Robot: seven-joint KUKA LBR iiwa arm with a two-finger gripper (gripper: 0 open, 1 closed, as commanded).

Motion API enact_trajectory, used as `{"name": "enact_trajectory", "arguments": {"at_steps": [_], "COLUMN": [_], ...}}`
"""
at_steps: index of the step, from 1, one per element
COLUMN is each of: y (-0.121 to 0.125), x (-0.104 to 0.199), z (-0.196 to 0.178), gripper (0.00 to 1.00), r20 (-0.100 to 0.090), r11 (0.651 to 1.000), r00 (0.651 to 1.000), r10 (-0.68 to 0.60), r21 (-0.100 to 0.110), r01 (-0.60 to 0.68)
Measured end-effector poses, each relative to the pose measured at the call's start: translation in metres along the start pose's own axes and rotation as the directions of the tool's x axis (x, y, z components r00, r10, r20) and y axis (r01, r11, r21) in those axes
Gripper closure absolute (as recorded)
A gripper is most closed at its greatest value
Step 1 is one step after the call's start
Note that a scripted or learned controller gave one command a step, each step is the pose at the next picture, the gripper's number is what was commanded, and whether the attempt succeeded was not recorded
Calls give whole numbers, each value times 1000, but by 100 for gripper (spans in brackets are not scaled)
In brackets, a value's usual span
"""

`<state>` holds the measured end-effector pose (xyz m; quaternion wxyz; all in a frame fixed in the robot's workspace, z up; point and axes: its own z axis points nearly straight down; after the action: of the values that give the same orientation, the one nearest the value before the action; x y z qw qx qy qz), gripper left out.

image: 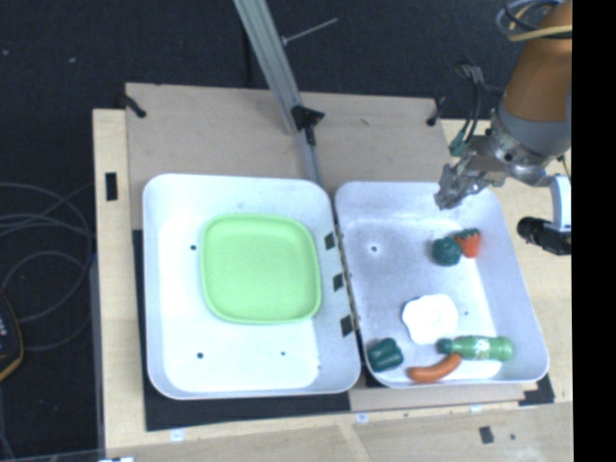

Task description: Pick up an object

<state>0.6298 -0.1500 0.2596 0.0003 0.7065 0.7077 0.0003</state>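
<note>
Gripper (450,196) hovers over right bin (385,210) far edge, just short of teal-orange toy (454,248), likely lining up a grab; jaws' state: cannot tell.

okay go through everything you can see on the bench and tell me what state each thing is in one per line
Square light green plastic plate: flat in the left white bin.
Green plastic bottle: on its side, right white bin.
Orange sausage-shaped toy: lying flat by the bin's near wall.
White rounded lump: resting flat.
Dark green block: in the near left corner.
Teal round toy: touching a small orange-red piece.
Gripper: above the right bin's far edge, holding nothing visible.
</note>
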Motion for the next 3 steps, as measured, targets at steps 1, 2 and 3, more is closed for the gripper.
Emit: {"name": "enact_trajectory", "arguments": {"at_steps": [1, 2, 3], "y": [-15, -23, -34], "x": [50, 97, 150], "z": [11, 3, -4], "gripper": [100, 100, 100], "r20": [0, -1, -1], "r11": [1000, 1000, 1000], "r00": [1000, 1000, 1000], "r10": [-1, -1, -2], "r21": [1, -1, -1], "r01": [1, 1, 2]}}
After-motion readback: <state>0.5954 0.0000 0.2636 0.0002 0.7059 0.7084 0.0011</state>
